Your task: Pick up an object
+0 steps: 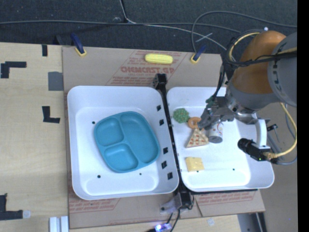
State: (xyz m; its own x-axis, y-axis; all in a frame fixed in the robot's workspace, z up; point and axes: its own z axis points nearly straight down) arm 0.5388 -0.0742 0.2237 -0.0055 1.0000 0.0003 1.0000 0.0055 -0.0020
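1. Your tool [208,124] sits low in the right bin [241,178], right of centre in the frame, under the grey arm with its orange band [258,62]. You cannot tell from this angle whether it is released or clenched, and nothing is visibly gripped.
2. Just below the tool lies a tan waffle-patterned triangle [197,139], touching or nearly touching it.
3. Immediately left of the tool is a small orange-brown ring [193,122], and beside that a green broccoli-like piece [181,115].
4. Lower in the same bin, apart from the others, rests a pale yellow square [194,164].
5. The left bin [79,178] holds a blue divided plate [126,141] with three compartments, lying flat near its middle.
6. Outside both bins, at the upper centre of the frame, a yellow corn-like item [158,58] lies on the bench [29,144].
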